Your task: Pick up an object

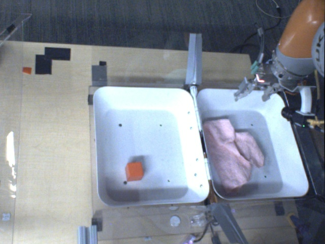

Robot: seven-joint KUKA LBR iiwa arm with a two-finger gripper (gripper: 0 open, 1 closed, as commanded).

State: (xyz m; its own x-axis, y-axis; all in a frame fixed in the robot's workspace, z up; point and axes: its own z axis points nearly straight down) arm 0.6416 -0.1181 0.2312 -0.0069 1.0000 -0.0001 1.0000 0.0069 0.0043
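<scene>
Crumpled pink soft cloth [233, 153] lies in right white bin [292, 184], below tool [256, 89]; tool fingers spread apart, clamping nothing. Cloth limp, light (judgement): pinch raised fold near middle.

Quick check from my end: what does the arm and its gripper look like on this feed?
The arm has a rounded orange band above a grey wrist. Thin dark cables loop beside it. The gripper is grey metal with two slim fingers, and a small red glow at its base.

The arm [304, 29] enters at the upper right of the frame, orange band above a grey wrist; its gripper [255, 90] points leftward, fingers [242, 91] spread apart, nothing between them.
</scene>
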